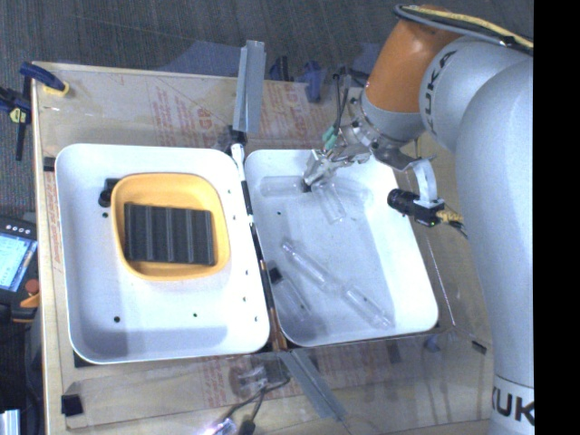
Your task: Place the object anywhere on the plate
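Note:
A yellow plate (169, 191) lies in the left bin (91, 315), with a dark ribbed block (170, 234) across its middle. Several clear plastic tubes lie in the right bin (408, 288): one (304, 263) near the centre, one (364, 303) toward the front right and one (336, 205) at the back. My gripper (313, 176) hangs low over the back of the right bin, just left of the back tube and beside a clear piece (277, 187) near the back left corner. I cannot make out anything held in it.
The arm's grey body and orange band (408, 62) cover the right side of the bench. A black knob (403, 199) sticks out over the right bin's right edge. A metal bar (246, 84) stands behind the gap between the bins. Clamps sit at the far left.

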{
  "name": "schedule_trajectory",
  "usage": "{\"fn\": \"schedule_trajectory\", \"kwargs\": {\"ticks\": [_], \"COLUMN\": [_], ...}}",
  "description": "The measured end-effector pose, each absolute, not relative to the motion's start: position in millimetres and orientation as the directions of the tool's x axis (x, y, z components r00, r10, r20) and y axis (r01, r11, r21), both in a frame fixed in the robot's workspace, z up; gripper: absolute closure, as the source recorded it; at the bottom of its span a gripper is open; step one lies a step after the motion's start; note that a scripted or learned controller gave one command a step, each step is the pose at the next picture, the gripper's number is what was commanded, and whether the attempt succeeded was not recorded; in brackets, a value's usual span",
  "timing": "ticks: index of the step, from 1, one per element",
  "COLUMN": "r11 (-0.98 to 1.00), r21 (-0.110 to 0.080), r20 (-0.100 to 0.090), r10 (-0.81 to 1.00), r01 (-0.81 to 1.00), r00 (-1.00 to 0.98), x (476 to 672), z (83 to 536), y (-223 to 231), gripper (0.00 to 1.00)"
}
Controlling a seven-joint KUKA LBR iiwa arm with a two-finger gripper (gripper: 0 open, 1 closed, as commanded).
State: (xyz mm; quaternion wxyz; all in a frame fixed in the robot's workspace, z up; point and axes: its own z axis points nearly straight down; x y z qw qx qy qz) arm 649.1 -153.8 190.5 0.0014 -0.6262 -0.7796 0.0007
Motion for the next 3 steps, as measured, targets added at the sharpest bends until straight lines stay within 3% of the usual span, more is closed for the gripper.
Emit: {"fn": "schedule_trajectory", "kwargs": {"ticks": [2, 3], "r11": [0.559, 0.629], "r21": [-0.004, -0.006], "r20": [0.003, 0.005], "r10": [0.829, 0.778], "r01": [0.829, 0.778], "r00": [-0.559, -0.629], "x": [610.9, 606.6], "z": [191, 190], "y": [-68, -47], "gripper": [1.00, 1.00]}}
